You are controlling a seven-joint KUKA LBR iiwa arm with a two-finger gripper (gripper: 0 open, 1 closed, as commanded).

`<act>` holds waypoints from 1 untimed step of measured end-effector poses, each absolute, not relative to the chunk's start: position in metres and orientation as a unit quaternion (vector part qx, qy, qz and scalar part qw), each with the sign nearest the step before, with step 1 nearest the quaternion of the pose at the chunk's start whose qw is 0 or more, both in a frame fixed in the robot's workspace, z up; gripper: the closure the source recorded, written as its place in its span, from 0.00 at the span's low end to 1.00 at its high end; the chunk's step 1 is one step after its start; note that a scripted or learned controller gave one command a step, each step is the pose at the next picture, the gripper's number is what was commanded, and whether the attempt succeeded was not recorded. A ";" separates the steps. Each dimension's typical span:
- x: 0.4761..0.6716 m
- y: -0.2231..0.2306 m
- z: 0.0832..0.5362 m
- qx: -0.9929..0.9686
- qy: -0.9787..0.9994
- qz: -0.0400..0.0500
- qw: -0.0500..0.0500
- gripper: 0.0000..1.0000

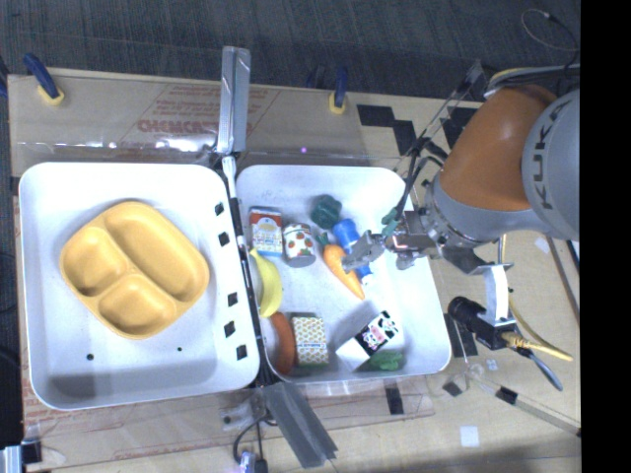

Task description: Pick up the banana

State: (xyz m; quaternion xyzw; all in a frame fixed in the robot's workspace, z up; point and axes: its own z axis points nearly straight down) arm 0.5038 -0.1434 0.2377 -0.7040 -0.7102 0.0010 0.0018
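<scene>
You see the left bin (39,294) holding a yellow divided plate (135,266). The right bin (419,348) holds the banana (266,282) against its left wall, a carrot (344,270) near centre, cans and cartons. The gripper (361,256) sits over the carrot; whether its fingers are apart cannot be told.

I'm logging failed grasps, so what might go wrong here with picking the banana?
The gripper hovers by the carrot, well right of the banana, so it may grab the wrong item. The banana lies against the right bin's left wall, leaving little room on that side. A can and small box crowd its upper end and could be knocked.
</scene>
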 end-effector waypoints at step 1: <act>0.538 -0.092 0.172 -0.583 -0.812 0.001 0.002 0.00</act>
